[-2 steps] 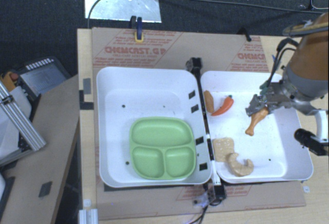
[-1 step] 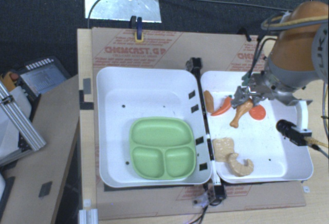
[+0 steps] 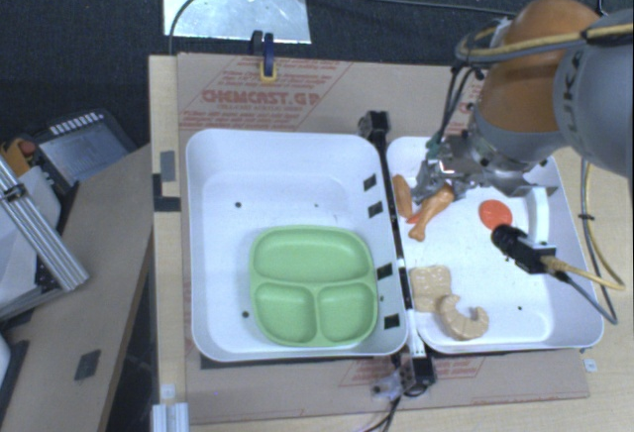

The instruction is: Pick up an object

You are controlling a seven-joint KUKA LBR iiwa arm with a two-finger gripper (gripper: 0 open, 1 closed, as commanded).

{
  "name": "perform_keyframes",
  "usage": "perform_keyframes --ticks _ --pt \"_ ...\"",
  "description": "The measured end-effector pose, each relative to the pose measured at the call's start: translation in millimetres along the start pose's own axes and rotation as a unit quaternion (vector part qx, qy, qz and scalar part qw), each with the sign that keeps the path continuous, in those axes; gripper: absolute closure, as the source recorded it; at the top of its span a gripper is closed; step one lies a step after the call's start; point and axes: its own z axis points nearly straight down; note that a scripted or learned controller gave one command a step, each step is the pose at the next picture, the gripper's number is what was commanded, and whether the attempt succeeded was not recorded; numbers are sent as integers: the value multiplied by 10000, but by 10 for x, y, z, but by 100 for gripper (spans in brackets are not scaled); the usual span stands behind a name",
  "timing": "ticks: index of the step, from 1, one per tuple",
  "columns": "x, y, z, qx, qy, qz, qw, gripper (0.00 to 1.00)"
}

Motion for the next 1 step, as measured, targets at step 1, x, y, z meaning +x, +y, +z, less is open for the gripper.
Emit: perform_keyframes --ticks 1 --pt "501 129 -65 -5 5 -4 10000 100"
